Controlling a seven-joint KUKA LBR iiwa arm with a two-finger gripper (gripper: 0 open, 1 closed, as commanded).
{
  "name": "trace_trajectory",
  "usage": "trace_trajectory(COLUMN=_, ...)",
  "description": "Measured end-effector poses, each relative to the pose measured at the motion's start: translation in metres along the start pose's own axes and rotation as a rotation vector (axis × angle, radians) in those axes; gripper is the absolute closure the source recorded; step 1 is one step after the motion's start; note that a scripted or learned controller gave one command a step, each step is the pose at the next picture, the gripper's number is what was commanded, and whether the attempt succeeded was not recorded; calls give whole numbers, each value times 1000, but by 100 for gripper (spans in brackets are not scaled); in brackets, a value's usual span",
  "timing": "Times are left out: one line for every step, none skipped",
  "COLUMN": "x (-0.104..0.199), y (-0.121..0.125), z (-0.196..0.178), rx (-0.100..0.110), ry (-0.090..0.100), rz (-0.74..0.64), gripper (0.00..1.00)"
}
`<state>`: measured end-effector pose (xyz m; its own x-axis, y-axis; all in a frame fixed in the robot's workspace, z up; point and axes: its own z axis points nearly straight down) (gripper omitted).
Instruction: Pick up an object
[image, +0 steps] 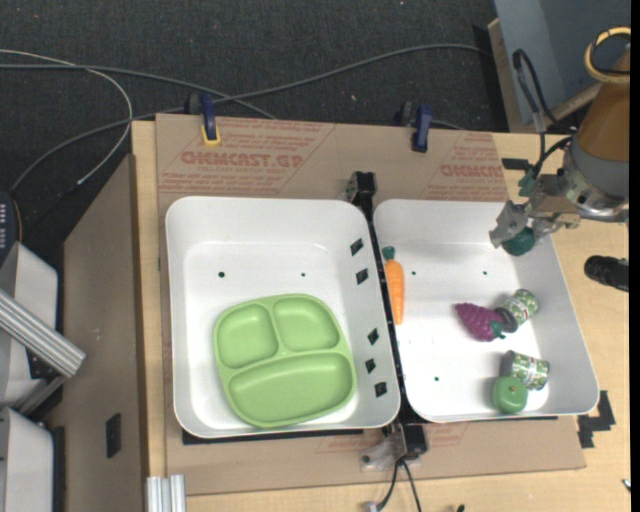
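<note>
Nearest me, green can (515, 385) at 5 o'clock in right bin (450, 225), prob. light, stiff, slick. Purple grapes (482, 320) beside it, softer. Carrot (395, 288) by divider, long axis 12–6, tip toward 6; grab mid-body. Far off at 2 o'clock, gripper (518, 238) looks clenched on a teal object (520, 243).

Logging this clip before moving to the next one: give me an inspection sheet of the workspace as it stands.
Surface: two white bins, left bin and right bin, on a cardboard sheet.
Job's things: carrot, purple toy, green toy, two small cans, all in the right bin.
Clutter: green tray in the left bin.
Grippers: gripper over the right bin's far right corner, something teal at its tip.
Cables: black cables on the floor.
Surroundings: two clamps on the cardboard's far edge.
</note>
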<state>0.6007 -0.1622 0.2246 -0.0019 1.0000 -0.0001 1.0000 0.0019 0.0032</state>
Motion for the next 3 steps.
trace_trajectory(x=56, y=-2, z=-9, rx=4, ry=3, rz=-5, gripper=100)
trace_trajectory(x=111, y=-8, z=-5, rx=6, ry=2, rz=-3, gripper=100)
trace_trajectory(x=163, y=-5, z=-13, rx=2, ry=2, rz=-5, gripper=100)
